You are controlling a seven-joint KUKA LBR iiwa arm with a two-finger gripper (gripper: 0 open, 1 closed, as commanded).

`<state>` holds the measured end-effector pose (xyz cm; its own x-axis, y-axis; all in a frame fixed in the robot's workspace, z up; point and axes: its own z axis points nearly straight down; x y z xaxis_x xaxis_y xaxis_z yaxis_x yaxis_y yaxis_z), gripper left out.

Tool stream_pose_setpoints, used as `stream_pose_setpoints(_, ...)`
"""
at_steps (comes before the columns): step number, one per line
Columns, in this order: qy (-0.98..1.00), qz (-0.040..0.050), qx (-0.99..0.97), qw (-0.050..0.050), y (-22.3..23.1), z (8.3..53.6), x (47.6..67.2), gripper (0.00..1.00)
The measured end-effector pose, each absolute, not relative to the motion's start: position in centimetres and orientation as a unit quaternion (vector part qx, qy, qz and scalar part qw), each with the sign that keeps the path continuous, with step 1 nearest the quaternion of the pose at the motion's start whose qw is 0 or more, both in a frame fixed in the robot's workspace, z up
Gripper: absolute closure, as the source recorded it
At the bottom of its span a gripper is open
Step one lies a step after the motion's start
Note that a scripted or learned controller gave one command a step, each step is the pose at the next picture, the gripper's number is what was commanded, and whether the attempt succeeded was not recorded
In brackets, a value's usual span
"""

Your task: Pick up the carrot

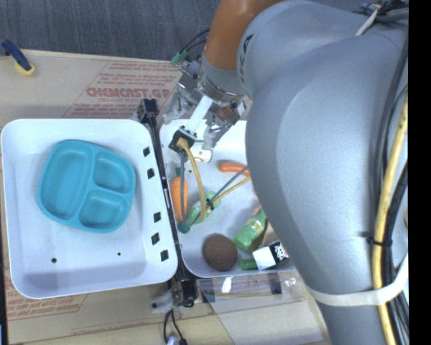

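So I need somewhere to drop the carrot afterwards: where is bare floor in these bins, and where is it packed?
Free: the left bin floor around the blue divided plate, widest along its near wall. Crowded: the right bin, where the carrot, brown ball, green pieces and cables cluster under the arm.

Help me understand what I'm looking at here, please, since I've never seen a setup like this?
It is one photo from a fixed camera above a bench, looking down at a slant. The big grey shape is a robot arm reaching in from the right; its gripper hangs over the right bin. That bin holds the carrot it is meant to pick up, lying by the divider, plus a brown ball, green pieces and a second orange piece. The left bin holds a blue plate with three sections. Nothing shows between the fingers.
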<state>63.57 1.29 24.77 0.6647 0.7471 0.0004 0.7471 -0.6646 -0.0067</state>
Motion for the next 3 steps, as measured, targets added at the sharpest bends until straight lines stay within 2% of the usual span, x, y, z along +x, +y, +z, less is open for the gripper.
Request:
stream_pose_setpoints(1,-0.514,0.0056,-0.858,0.005,-3.8,18.9,58.1,0.0)
stream_pose_setpoints(2,-0.489,0.0052,-0.872,0.004,-6.0,19.0,50.9,0.0)
stream_pose_setpoints(3,-0.436,0.004,-0.9,0.004,2.0,19.0,53.4,0.0)
